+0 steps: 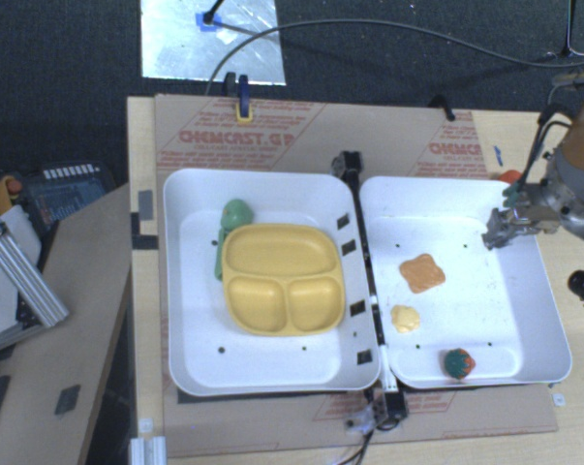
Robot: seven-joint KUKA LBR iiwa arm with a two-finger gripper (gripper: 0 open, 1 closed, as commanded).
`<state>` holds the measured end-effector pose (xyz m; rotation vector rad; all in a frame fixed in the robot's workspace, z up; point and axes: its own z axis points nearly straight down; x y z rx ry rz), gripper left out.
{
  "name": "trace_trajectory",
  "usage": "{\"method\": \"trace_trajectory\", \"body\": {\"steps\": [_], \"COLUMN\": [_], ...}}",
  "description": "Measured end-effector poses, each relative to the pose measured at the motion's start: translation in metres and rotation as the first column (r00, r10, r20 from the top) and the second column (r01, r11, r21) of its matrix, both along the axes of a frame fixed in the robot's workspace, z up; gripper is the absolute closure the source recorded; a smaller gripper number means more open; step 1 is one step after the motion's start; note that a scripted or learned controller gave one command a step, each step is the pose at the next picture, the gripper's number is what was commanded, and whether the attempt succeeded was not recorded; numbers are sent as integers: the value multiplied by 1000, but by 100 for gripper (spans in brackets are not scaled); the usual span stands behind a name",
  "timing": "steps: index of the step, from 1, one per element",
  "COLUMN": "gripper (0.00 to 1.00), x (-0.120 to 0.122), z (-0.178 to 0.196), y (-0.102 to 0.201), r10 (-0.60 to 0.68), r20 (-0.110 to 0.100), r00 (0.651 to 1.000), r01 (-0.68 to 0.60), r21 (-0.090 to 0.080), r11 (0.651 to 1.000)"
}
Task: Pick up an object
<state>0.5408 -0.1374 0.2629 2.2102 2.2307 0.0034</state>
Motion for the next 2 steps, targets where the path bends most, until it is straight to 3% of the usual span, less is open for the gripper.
{"method": "trace_trajectory", "body": {"steps": [2], "gripper": [100], "x": [21], "z": [-24], "y": [94], "r10": [-1], "r20": [-1], "r00": [1000], "r01": [1], "r21": [0], "r11": [1000]}}
